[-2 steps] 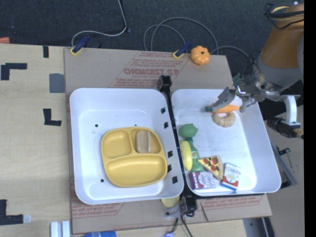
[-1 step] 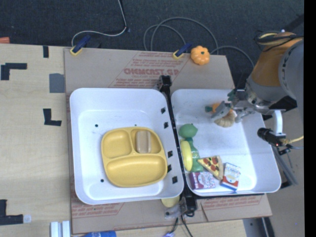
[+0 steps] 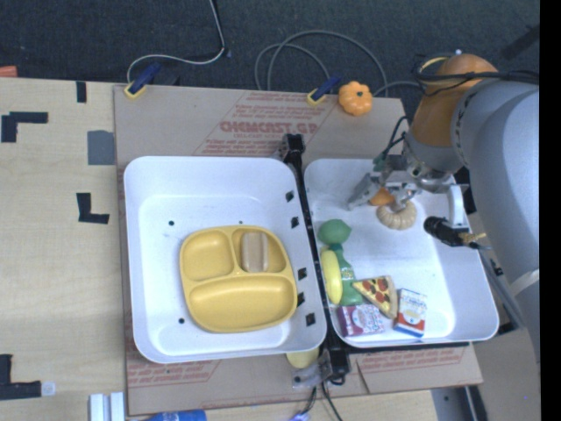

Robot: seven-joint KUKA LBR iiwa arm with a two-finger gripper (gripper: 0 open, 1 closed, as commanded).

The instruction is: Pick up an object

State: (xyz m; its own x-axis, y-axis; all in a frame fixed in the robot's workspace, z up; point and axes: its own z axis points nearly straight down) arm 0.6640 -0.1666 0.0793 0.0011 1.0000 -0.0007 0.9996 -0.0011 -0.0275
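Gripper (image 3: 382, 193) hangs in the right bin (image 3: 456, 323) at its 12 o'clock; whether it grasps anything I cannot tell. Just at its 4 o'clock lies a pale pumpkin (image 3: 396, 217). Cardboard (image 3: 254, 125) underlies both bins; dark carpet (image 3: 88, 16) lies beyond.

One fixed camera sat above the bench (image 3: 219, 130), looking down at a slant. It took in both white bins (image 3: 140, 235) from moderate height, with the arm (image 3: 500, 147) entering from the right.

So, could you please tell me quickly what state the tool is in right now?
Tool: low in the right bin, beside a small tan object; open or shut cannot be told.
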